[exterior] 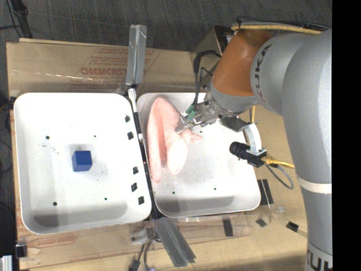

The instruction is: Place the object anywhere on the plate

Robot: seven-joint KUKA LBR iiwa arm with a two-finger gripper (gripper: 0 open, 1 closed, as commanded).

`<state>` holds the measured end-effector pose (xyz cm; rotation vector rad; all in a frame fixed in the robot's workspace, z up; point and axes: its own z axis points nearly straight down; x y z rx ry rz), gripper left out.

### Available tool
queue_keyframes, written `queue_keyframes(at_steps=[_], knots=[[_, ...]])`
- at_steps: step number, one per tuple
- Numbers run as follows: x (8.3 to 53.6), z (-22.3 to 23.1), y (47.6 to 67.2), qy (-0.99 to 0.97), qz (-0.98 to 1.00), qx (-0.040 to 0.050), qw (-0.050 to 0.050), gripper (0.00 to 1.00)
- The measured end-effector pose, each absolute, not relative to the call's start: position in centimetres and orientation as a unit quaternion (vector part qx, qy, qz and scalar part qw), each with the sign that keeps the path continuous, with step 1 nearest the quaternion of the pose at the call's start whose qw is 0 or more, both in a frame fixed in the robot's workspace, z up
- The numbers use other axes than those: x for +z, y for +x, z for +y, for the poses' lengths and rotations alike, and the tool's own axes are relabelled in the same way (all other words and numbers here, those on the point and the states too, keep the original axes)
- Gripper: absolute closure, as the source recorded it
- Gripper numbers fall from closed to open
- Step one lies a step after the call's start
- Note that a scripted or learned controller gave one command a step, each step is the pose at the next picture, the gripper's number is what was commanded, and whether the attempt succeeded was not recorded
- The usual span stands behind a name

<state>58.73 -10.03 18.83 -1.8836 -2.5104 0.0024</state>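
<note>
two-finger claw (189, 122): opening cannot tell, poised low to grasp soft pink plush cloth object (163, 140) lying just left beneath it

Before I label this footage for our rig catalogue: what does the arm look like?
The arm is bulky, rounded and grey, with an orange band above the wrist. KUKA lettering marks the grey shell. Dark cables loop beside the wrist, and a yellow cable trails from a black fitting.
</note>
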Motion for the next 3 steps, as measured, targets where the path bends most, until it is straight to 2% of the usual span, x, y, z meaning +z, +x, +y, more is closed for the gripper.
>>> queue_keyframes(at_steps=[1,3], knots=[[23.2,-9.9,58.8,-0.597,-0.802,0.0007,0.001,1.00],[24.2,-0.7,59.4,-0.234,-0.972,0.0010,0.002,1.00]])
